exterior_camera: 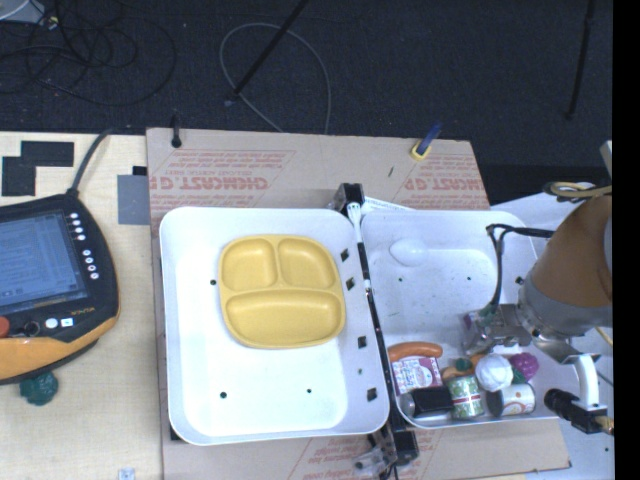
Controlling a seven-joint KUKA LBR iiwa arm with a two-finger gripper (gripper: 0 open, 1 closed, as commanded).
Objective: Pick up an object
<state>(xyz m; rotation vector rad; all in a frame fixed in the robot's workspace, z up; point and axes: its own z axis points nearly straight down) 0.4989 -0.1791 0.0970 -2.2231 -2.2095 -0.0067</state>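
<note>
we look down on two shallow white bins set side by side on a cardboard sheet (300, 173). the left bin (190, 368) holds a yellow divided plate (281, 291), lying flat in its upper half, with two small compartments toward the top of the frame and one long one below.

the right bin (440, 253) carries its clutter in the lower right corner. there we see a hot dog (414, 350) lying across, just below it a pink-labelled packet (414, 374), a black block (432, 401) against the bin's lower wall, a small can (465, 396) beside that, a white ball (493, 373), a purple piece (526, 366) and a white cup (517, 398) on its side. these things sit close together, several touching.

the arm (580, 268) comes in from the right edge of the frame, its orange band large and blurred over the right bin's far side. the gripper (487, 326) hangs at the upper edge of the pile, just above the white ball and to the right of the hot dog. we cannot tell how its end stands, wide or narrow; the metal parts there are too small and tangled with the objects to read, and we see nothing clearly held.

at the left edge of the frame lies a teach pendant (45, 278) with a lit screen. a yellow and blue clip (425, 144) sits at the cardboard's upper right edge.
</note>
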